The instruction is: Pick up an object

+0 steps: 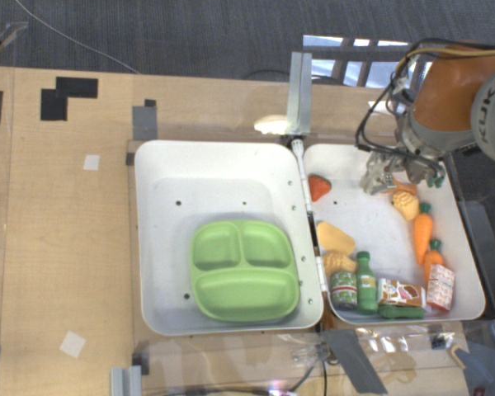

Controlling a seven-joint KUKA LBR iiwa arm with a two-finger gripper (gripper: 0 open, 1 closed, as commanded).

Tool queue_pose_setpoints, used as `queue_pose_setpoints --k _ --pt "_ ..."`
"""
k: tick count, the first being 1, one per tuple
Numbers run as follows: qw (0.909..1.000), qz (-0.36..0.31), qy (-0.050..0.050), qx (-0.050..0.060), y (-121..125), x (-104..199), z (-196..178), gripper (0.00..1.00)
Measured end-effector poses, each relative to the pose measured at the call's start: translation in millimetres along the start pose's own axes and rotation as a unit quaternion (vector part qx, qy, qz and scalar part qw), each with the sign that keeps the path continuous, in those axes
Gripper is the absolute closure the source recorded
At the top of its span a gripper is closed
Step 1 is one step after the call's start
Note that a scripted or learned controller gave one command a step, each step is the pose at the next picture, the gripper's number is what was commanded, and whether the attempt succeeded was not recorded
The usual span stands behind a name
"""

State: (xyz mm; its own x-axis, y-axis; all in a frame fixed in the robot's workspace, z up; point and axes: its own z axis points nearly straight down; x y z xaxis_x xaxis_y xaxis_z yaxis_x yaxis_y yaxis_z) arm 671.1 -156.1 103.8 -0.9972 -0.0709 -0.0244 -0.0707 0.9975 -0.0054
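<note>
Camera view from above: the gripper (393, 175) is seen low over the far end of the right bin (466, 299); whether its fingers are parted or closed cannot be told, and nothing is seen held. Just beside it a yellow-orange toy (407, 204) and a carrot (423, 230) are found. A green divided plate (244, 270) is set in the left bin (161, 180). The approach step is judged in hand; a descent onto one toy is called for next.

Grey arm reaching from right, orange-banded wrist, fingers (385, 177) pointing down
</note>
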Motion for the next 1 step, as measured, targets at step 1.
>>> queue_pose_setpoints --k 1 --pt "0.9993 0.039 -0.001 -0.001 32.7 -1.8 -112.1 1.0"
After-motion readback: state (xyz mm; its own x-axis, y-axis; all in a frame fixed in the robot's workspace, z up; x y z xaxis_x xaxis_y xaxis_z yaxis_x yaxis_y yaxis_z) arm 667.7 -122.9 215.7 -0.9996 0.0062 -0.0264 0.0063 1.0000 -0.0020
